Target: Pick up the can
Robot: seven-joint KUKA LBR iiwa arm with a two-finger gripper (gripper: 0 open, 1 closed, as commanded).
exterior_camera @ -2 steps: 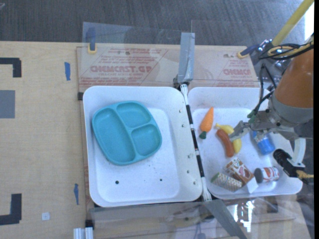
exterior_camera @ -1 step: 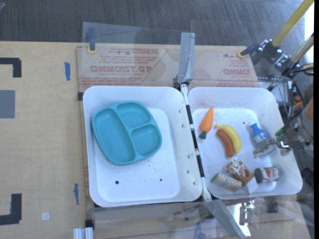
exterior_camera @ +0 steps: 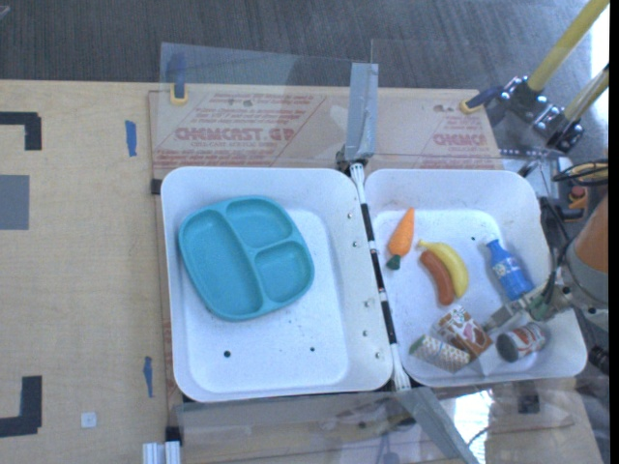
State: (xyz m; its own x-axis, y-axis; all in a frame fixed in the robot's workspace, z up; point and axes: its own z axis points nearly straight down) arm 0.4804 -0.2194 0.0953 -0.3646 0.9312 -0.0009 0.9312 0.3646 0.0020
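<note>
The can (exterior_camera: pixel 522 342) lies on its side in the near right corner of the right bin (exterior_camera: pixel 464 187); it is silver with a red and white label. My gripper (exterior_camera: pixel 525 310) reaches in from the right edge and hangs just behind the can, close over it, between the can and the blue bottle (exterior_camera: pixel 507 270). The view does not show the can held. The arm's wrist is cut off by the right edge.
In the right bin lie a carrot (exterior_camera: pixel 401 233), a banana (exterior_camera: pixel 451 265) against a sausage (exterior_camera: pixel 437 276), and a small patterned box (exterior_camera: pixel 453 340) left of the can. The left bin (exterior_camera: pixel 193 356) holds a teal divided plate (exterior_camera: pixel 248 256).
</note>
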